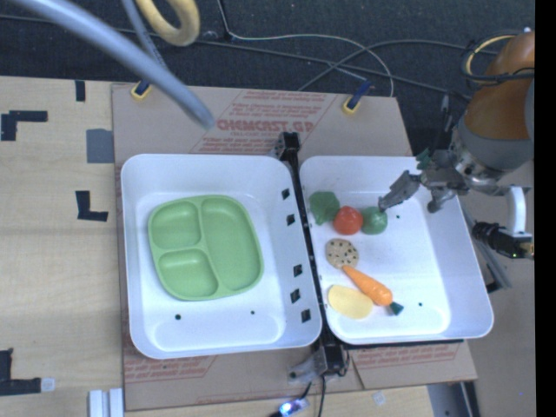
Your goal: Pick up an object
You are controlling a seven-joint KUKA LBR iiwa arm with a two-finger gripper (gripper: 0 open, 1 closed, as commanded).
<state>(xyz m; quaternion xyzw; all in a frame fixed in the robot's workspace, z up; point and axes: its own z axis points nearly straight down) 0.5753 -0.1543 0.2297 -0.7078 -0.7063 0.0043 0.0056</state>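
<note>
The right bin holds several toy foods. A dark green leafy piece, a red tomato and a small green ball sit in a row near its far left. Below them lie a speckled cookie, an orange carrot and a pale yellow piece. My gripper hovers over the bin's far right part, just right of the green ball. It is open, with nothing between its fingers.
The left bin holds a light green divided plate. A black clip joint runs between the bins. Cables trail across the dark floor behind the bench.
</note>
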